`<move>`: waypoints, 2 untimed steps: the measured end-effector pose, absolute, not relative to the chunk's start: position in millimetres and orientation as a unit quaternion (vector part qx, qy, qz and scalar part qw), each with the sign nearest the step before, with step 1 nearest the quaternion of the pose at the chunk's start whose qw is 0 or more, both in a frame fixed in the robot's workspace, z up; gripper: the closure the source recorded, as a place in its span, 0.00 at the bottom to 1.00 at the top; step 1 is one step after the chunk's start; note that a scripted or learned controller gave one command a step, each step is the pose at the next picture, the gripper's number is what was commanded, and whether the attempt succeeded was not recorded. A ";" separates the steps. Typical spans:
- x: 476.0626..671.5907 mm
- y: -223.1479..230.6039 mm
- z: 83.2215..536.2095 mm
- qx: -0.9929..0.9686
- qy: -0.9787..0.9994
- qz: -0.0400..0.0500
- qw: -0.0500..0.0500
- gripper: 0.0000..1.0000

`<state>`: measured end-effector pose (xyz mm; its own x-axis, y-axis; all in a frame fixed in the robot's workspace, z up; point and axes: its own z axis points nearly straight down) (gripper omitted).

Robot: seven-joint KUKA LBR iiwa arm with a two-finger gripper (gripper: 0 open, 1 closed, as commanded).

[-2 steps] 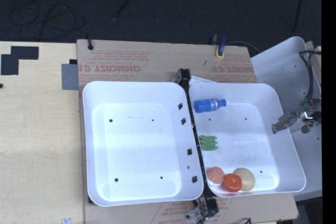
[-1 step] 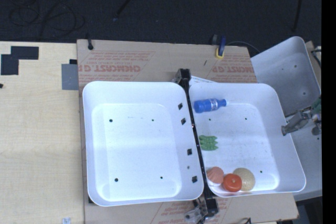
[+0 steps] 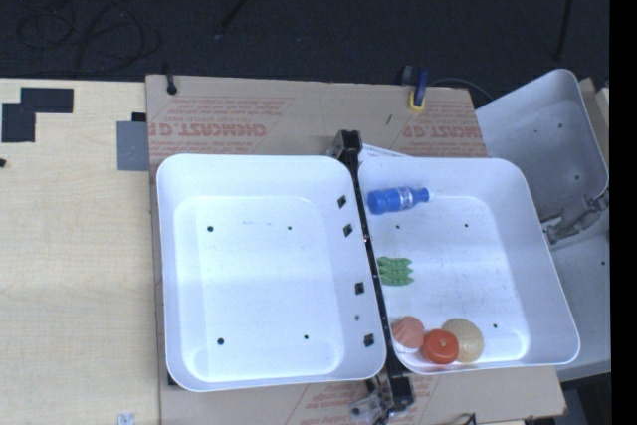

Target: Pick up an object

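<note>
The right bin (image 3: 508, 214) holds a blue bottle (image 3: 397, 199) lying on its side near the back left corner. A small green pea-pod-like piece (image 3: 394, 271) lies by the bin's left wall. At the front left corner sit a pinkish round piece (image 3: 407, 330), a red tomato-like piece (image 3: 440, 346) and a tan round piece (image 3: 464, 338), packed close together.
The left bin (image 3: 199, 314) stands beside the right one, joined by a black clamp strip (image 3: 363, 254). Both rest on a cardboard sheet (image 3: 249, 119). A grey metal plate (image 3: 542, 129) sits at the right. A wooden bench top (image 3: 70, 254) lies to the left.
</note>
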<state>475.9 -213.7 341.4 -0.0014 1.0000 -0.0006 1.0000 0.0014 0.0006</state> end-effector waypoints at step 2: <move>475.6 -214.0 348.9 0.707 0.707 0.000 -0.001 0.00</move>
<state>475.6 -214.0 348.9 -0.0011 1.0000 0.0004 1.0000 0.0011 -0.0013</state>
